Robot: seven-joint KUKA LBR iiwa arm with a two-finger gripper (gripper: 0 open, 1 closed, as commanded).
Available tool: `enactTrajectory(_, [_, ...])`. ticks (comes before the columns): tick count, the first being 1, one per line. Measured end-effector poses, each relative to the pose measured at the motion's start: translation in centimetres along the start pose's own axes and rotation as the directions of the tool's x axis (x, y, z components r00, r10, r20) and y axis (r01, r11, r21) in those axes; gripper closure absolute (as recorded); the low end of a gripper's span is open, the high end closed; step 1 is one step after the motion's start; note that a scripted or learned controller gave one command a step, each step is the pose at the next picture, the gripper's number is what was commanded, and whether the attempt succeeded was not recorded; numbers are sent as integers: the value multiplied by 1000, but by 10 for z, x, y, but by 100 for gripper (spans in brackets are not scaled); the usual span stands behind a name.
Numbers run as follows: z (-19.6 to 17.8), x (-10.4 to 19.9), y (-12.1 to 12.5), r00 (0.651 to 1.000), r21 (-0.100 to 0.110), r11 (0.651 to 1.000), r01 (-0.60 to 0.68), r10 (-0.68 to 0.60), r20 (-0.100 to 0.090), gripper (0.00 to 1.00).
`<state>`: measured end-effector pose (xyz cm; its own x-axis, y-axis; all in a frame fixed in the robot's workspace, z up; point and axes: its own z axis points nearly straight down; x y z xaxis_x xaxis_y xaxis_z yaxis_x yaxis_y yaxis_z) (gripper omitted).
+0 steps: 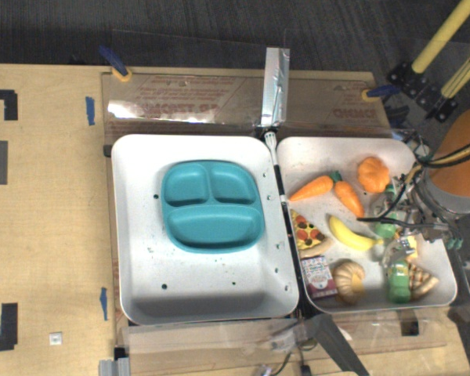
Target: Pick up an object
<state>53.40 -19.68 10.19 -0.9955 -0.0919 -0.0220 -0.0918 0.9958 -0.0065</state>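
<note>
the tool (397,224) hangs low over the right bin (313,153), ready to grab; its grip state is unclear. a banana (351,235) lies just left of it.

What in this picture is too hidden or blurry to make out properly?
- Gripper: in the camera view, a tangle of cables and blur hides whether its fingers hold anything.
- Green object in the right bin: too small and blurred to identify.
- Small carton: its print is too small to read.
- Arm: cut off by the right edge.
- Pizza toy: partly tucked under the bin's rim.
</note>
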Motion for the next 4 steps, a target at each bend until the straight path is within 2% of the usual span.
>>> enactTrajectory(1, [14, -39, 7, 997, -3, 997, -71, 71, -11, 0])
enactTrajectory(2, [15, -120, -5, 951, 1, 953, -304, 303, -66, 0])
enactTrajectory(3, [15, -67, -25, 984, -4, 985, -175, 175, -14, 0])
enactTrajectory(4, [12, 33, -25, 996, -3, 997, 84, -84, -11, 0])
